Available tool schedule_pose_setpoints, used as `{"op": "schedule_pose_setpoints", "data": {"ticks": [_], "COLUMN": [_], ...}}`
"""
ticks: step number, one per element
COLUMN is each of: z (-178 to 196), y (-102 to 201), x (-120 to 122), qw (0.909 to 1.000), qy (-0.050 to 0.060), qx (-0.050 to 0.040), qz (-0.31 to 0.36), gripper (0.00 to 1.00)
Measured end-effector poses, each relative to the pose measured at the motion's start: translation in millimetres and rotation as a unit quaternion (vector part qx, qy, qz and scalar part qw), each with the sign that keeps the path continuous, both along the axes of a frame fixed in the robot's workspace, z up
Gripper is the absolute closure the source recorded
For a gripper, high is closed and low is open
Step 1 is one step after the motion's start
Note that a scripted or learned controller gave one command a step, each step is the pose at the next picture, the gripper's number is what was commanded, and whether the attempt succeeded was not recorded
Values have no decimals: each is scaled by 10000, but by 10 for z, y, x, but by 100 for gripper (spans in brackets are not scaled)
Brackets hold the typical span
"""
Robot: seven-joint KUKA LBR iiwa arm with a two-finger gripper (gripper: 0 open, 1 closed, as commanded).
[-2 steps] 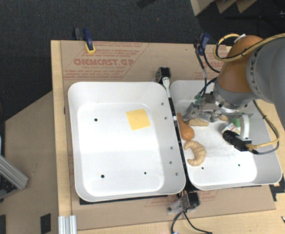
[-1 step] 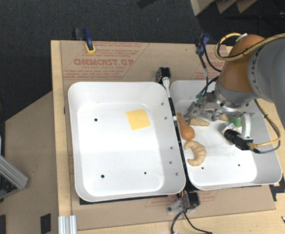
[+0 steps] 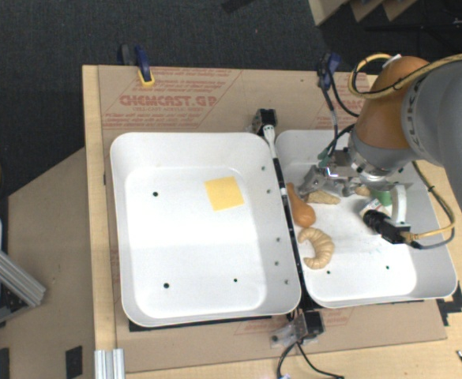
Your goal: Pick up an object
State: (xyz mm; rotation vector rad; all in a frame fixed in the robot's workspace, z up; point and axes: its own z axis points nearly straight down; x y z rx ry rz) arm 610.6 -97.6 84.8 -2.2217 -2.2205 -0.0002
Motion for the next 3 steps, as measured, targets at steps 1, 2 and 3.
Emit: {"op": "schedule_pose_setpoints", "data": {"ticks": [1, 2, 3], "z": [3, 2, 2], "y": [-23, 7, 57], "x": [228, 167, 150], "qw": [10000, 10000, 10000], "qy": [-20, 7, 9], "qx": [-8, 0, 0], "qz": [7, 1, 6], "gripper": [0, 0, 0]}}
